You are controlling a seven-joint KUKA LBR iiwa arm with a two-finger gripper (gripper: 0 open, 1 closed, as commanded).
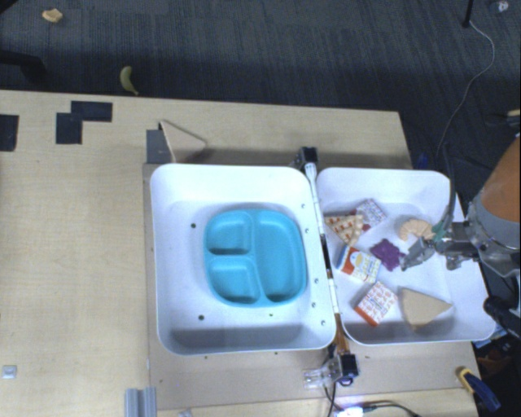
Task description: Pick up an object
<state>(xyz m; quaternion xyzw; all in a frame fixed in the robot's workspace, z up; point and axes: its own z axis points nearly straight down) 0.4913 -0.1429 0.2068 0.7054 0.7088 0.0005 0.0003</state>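
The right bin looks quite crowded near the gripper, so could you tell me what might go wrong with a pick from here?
The gripper sits between the purple piece and the tan food item, so it may nudge one and grasp neither. It is also near the right bin wall, which could block the approach. The tan wedge below looks flat and hard to pinch.

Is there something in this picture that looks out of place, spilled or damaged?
Yes: a yellow banana-shaped piece and a small tan piece lie on the dark floor beyond the bench, far from the right bin that holds the other small items. Inside the bins nothing looks spilled or damaged, and the blue divided tray lies flat.
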